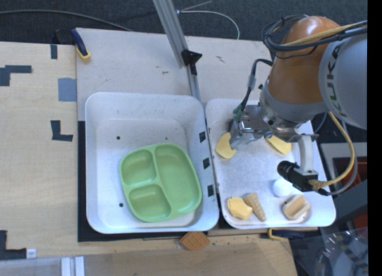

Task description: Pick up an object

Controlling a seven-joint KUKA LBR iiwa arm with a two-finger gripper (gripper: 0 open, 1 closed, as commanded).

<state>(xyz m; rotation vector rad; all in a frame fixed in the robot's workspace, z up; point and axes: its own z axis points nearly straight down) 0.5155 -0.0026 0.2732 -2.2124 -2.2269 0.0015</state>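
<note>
Seen from the fixed camera above the bench, the grey KUKA arm (310, 71), its orange band bulking large at upper right, reaches in over the right bin (256, 167) and lowers its gripper (234, 142) toward the bin's upper left corner. The dark fingers point down and left, and their tips sit right at the upper edge of a pale yellow wedge-shaped piece (225, 147) that lies on the bin floor close to the wall shared with the left bin; whether the fingers are spread, closed or pinching the piece cannot be told at this angle, though they appear to be touching it. A second yellow piece (279, 144) lies just right of the gripper, partly under the wrist. Along the right bin's near edge rest a yellow lump (239, 208), a cone-shaped item (256, 205) touching it, and a tan bread-like item (296, 207), with a small white ball (281, 187) just above the last, beside a black fitting on the arm's cabling. The left bin (101, 149) holds a green three-compartment tray (160, 181), lying flat toward its near right corner. A brown waffle-textured piece (194, 241) lies on the bench just below the two bins.
</note>
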